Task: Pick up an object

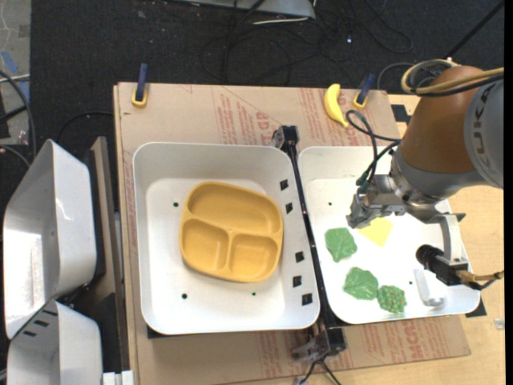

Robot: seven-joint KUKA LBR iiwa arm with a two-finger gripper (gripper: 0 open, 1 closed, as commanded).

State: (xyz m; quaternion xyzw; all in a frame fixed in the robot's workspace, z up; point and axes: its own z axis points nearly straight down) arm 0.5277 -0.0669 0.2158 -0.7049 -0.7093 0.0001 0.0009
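One yellow piece [377,232] beneath gripper [362,215]

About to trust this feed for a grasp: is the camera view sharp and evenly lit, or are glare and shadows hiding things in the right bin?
Camera view: mostly sharp and evenly lit; the white right bin is bright but not blown out; the green pieces read clearly; the arm's wrist overhangs and partly hides the yellow piece; the gripper is dark and hard to read.
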